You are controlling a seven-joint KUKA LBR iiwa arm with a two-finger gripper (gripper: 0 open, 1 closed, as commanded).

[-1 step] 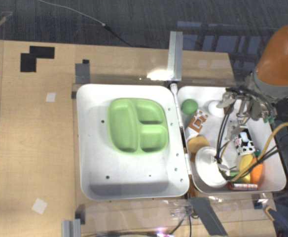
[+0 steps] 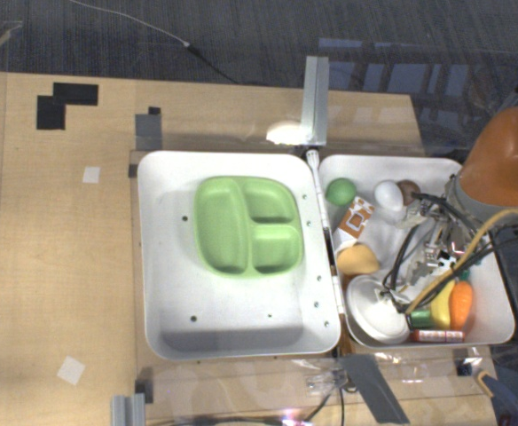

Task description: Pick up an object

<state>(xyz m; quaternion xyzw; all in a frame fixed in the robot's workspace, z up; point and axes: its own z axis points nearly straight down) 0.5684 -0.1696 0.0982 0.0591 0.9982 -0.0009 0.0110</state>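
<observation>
Tool (image 2: 399, 293) down in the right bin (image 2: 498, 322), just over the white bowl (image 2: 372, 313); can't tell its state. Yellow fruit (image 2: 357, 258), carrot (image 2: 461, 304) around that bowl. Green divided tray (image 2: 246, 224) in the left bin (image 2: 166, 327).

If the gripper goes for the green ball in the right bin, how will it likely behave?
The green ball looks round and smooth, so it would probably roll if nudged and might slip from a pinch. It sits near the bin's corner, which may cramp access.

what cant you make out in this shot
- Gripper, camera view: finger state lost among cables and linkage.
- Red item at the right bin's front edge: too small to identify.
- Brown object behind the white ball: mostly hidden by it.
</observation>
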